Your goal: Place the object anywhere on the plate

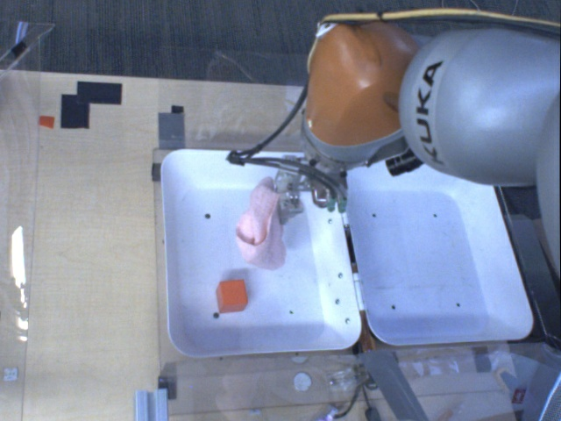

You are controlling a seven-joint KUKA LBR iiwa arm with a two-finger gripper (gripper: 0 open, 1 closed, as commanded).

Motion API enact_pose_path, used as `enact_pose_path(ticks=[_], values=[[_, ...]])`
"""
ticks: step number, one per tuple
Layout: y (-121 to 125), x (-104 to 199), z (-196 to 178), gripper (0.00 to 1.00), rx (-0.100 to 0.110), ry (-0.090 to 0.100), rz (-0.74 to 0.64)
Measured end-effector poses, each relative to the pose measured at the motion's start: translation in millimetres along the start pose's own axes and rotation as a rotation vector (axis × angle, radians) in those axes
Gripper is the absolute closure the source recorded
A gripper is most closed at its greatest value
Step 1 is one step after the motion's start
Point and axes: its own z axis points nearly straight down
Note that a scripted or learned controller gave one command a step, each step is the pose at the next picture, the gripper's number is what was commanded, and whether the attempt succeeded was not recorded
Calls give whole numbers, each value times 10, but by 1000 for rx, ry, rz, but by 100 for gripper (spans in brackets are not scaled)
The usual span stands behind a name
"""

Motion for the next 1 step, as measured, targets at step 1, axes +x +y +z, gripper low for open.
enact_pose_path(ticks=[1], values=[[-3,-2,-3,0,0,0,1]])
